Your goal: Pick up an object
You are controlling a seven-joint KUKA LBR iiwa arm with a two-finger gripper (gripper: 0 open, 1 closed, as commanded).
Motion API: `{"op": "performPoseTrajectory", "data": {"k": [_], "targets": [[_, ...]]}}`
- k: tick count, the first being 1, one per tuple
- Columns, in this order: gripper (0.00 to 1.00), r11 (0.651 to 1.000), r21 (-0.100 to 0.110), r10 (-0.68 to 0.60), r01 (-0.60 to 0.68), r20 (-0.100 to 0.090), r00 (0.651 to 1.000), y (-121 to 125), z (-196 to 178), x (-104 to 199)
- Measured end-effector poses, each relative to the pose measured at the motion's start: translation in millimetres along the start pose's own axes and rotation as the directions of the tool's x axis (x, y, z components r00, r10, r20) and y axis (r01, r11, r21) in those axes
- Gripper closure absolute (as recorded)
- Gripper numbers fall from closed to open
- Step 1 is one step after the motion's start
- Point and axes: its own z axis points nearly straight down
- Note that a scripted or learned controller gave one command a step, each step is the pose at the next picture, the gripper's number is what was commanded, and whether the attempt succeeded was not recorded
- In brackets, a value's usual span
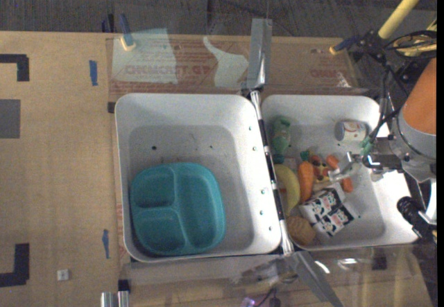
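Overhead view of two white bins: the left bin (139,125) holds a teal divided plate (177,210), while in the right bin (368,219) the gripper (345,168), finger spread unclear, hovers over a carrot (306,181), banana (289,186), can (351,131) and small carton (329,211).
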Motion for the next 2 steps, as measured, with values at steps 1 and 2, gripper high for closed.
{"op": "performPoseTrajectory", "data": {"k": [1, 2], "targets": [[0.00, 0.963, 0.000, 0.268, -0.268, -0.001, 0.963, 48, 116, -27], [0.00, 0.863, -0.011, 0.504, -0.504, -0.011, 0.863, 36, 144, -70]]}}
